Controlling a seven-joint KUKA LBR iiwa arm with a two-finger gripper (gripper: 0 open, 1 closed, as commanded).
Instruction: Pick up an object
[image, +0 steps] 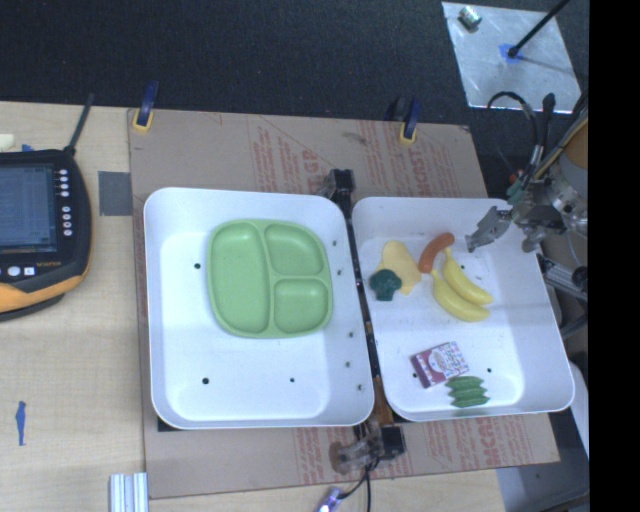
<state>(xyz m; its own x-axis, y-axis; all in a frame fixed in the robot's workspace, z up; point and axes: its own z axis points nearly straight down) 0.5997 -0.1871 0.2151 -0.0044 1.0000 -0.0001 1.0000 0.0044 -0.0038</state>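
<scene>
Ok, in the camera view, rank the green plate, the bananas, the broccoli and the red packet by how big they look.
Largest to smallest:
1. green plate, far the largest
2. bananas
3. red packet
4. broccoli
The bananas and the packet look close in size, so their order is unsure.

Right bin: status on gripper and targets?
Gripper over right bin, upper right, nothing between fingers. Bananas and sausage nearest, both loose. Green plate alone in left bin. No obstruction.
</scene>
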